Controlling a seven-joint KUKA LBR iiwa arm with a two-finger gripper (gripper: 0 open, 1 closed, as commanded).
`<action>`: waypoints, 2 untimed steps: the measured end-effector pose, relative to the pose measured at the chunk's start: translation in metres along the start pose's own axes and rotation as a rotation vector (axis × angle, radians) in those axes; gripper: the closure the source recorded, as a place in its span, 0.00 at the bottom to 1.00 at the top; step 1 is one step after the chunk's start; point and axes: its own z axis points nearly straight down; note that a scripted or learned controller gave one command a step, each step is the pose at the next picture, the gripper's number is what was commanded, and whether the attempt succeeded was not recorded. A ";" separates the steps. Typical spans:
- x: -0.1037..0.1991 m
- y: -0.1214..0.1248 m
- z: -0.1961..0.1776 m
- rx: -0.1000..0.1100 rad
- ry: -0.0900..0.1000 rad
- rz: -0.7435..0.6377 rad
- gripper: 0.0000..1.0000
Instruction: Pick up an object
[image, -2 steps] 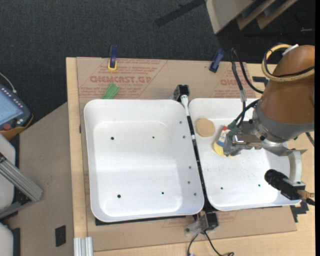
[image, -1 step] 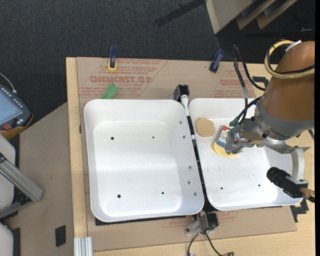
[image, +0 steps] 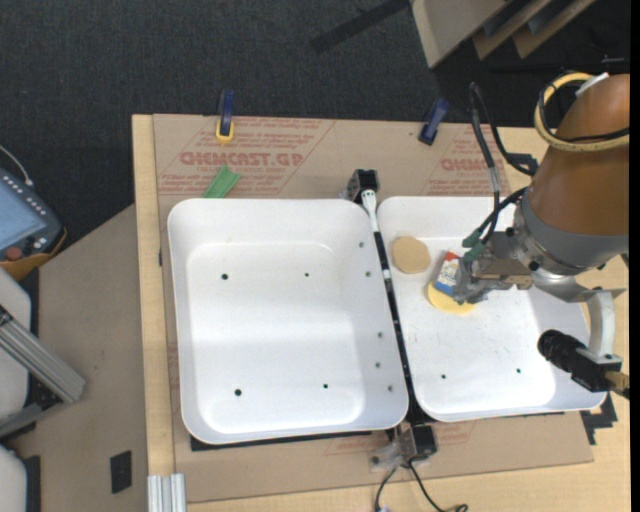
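Observation:
In the right bin (image: 500, 385) a tan round disc (image: 410, 254) lies near the upper left corner. Just below and right of it sits a flat yellow piece (image: 446, 299), with a small red, white and blue object (image: 449, 270) on its upper edge. My gripper (image: 470, 288) is down low right over the yellow piece, beside the small coloured object, and hides part of both. No object shows clearly held in it.
The left bin (image: 200, 330) lies beside the right one, with a black divider strip (image: 385, 290) between them. A green tag (image: 222, 183) and blue clamps (image: 226, 105) sit on the cardboard behind the bins. The arm's grey body (image: 575, 225) overhangs the right bin's far right.

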 end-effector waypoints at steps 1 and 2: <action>0.022 -0.003 0.024 0.012 0.003 -0.004 1.00; 0.021 -0.002 0.012 0.006 0.002 -0.002 1.00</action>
